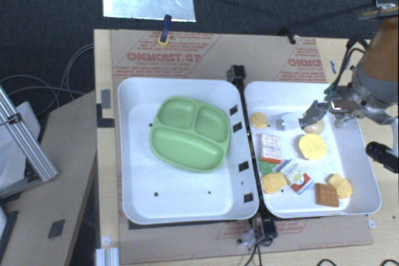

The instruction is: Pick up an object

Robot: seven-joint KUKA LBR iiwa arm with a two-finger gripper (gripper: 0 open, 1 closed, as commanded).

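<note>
Left bin (134,196) held a green divided plate (190,134). Right bin (368,187) held the toy food — yellow disc (312,147), waffle (326,194). Pincer (312,116) hovered just above the disc — can't tell its opening.

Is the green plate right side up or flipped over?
Right side up. The green plate lies flat in the left bin, and its three hollow compartments face up.
</note>
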